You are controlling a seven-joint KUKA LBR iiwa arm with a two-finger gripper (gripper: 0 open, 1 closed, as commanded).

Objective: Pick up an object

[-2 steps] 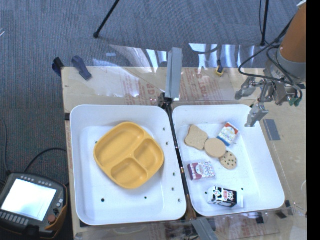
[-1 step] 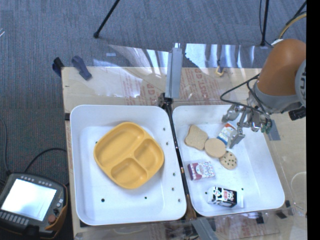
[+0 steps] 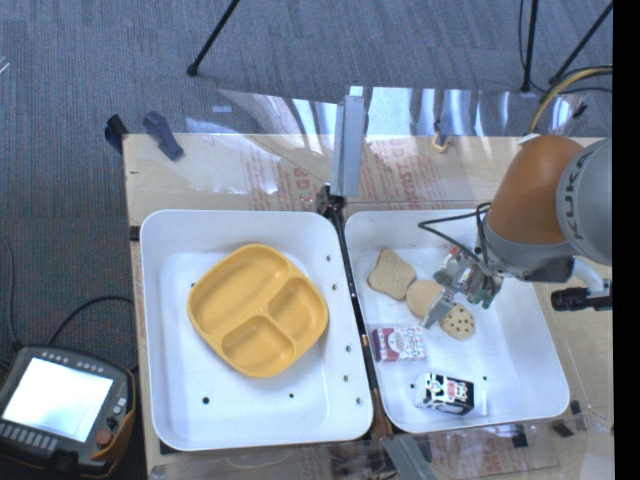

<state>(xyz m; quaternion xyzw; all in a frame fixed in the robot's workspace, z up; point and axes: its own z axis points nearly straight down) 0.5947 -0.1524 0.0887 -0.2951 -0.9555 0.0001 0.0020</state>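
the grey kuka arm with its orange band reaches in from the right and hangs its two-finger gripper [image 3: 447,306] low over the right shallow white bin [image 3: 530,368], because that bin carries all the loose pieces a pick could go for. the gripper's tip sits right at a cluster of three flat toy foods: a tan bread-slice shape [image 3: 391,273] to the upper left, a pale round cracker-like disc [image 3: 422,296] just beside the tip, and a round speckled cookie [image 3: 459,322] touching or nearly touching the disc's lower right. whether the jaws are released or clenched i cannot tell; they are small and blur into the wrist hardware, and nothing is plainly seen between them, so no hold can be claimed.

lower in the same bin lie a small red-and-white carton [image 3: 398,344] and a black-and-white cow-print milk carton [image 3: 445,392], both on their sides and well apart from the tool. the left shallow white bin [image 3: 160,268] holds a yellow plastic divided plate [image 3: 257,309], lying flat near its middle.

judging by the gripper's position, the likely target is the disc or the cookie; these lie thin and flat, so a slip seems a real risk.
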